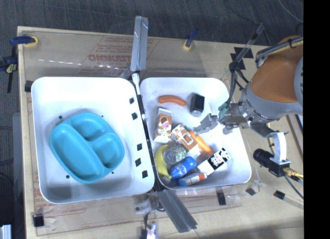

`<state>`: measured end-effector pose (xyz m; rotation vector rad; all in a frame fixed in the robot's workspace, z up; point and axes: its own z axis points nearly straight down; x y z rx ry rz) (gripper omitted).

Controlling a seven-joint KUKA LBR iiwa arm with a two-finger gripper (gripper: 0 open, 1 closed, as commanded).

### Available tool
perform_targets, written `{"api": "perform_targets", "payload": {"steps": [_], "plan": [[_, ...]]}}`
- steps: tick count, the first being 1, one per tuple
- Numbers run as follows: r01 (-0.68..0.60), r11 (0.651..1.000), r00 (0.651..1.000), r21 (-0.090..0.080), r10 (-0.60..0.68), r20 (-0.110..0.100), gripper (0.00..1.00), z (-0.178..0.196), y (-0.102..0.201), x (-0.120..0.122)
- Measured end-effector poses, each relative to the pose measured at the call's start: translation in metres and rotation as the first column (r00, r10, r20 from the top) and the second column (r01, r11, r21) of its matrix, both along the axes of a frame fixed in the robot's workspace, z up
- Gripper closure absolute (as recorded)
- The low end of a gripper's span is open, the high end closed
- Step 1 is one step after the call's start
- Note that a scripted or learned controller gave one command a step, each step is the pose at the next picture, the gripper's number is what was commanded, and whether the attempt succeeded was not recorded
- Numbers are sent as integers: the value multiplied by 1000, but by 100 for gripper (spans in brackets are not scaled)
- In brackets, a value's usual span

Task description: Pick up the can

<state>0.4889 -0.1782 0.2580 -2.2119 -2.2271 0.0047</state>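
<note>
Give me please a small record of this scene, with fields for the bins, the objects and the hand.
left bin: holds a blue divided tray
right bin: cluttered pile of items
can: lying in the pile, near the bin's front
sausage: alone near the back wall
black block: beside the sausage
orange carrot: in the pile
hand: over the right bin, above the carrot, nothing seen held

Red printing runs across the clear sheet (111, 52) on the bench (206, 57) beyond the left bin (41, 93), but it appears reversed and too faint to read. The small cartons' (183, 137) printing is illegible.
</note>
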Motion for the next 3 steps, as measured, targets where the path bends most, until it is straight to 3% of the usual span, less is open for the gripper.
{"api": "perform_targets", "payload": {"steps": [1, 2, 3], "plan": [[56, 998, 998, -10, -56, 14, 0, -142, 73, 43], [48, 999, 999, -6, -48, 7, 100, -135, 75, 42], [51, 999, 999, -10, -51, 8, 0, -135, 72, 42]]}}
